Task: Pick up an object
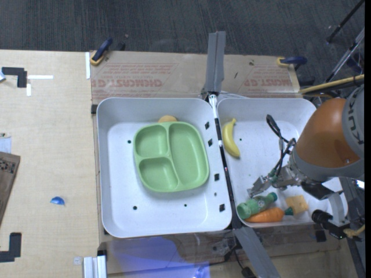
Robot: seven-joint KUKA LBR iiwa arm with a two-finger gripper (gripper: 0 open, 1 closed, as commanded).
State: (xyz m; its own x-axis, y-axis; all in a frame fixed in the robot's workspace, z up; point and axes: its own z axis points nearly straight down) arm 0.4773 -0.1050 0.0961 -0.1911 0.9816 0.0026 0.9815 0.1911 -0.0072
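Observation:
My gripper (262, 183) hangs low in the right bin (255, 117), just above a green bottle (257, 204) that lies near the front wall. An orange carrot (268, 215) lies in front of the bottle, and a yellow block (297, 204) sits to their right. Toward the bin's back left lies a yellow banana (231, 137). A black-handled utensil (277, 131) lies near the middle, partly under the arm. Nothing shows between the fingers.
The left bin (110, 155) holds a green divided plate (171, 156), with a small yellow object (167, 119) peeking out behind it. The arm's orange band (330, 135) covers the right bin's right side. A cardboard sheet (151, 77) lies behind both bins.

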